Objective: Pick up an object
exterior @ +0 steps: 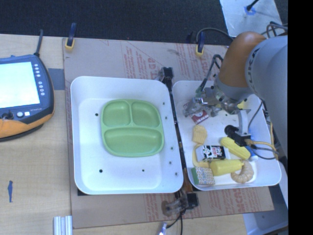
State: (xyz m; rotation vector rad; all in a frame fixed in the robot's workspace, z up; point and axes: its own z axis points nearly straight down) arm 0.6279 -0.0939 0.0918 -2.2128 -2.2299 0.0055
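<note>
Left bin point(83, 175): holds one green divided plate point(131, 128), lying flat near the centre, white floor open around it on all sides. Right bin point(266, 179): crowded along its near half with a yellow banana point(234, 148), a corn cob point(226, 167), a small black-and-white carton point(213, 152), a cracker point(205, 176), a pale yellow block point(199, 134) and a doughnut-like piece point(244, 174). A red-and-white packet point(199, 116) lies at the far end, just below the gripper point(201, 105). Whether the fingers are apart or together cannot be told. Worktop point(34, 180) margin lies left.
</note>
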